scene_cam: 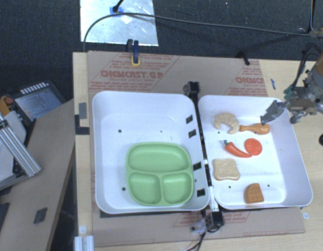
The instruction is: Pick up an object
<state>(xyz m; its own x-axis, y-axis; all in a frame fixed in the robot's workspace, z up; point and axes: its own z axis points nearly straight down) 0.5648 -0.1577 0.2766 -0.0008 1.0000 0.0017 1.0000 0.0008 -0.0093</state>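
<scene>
Six toy foods crowd the right bin. The gripper, jaw state impossible to tell, hovers by the bin's far right rim above the drumstick, which touches the croissant; descending may nudge both and miss.

A divided tray lay in the left bin; toy foods sat scattered in the right bin beside it.

You see even, bright overhead light; the white bins look nearly washed out, a foil sheet glares, shadows stay soft, and focus is slightly grainy.
</scene>
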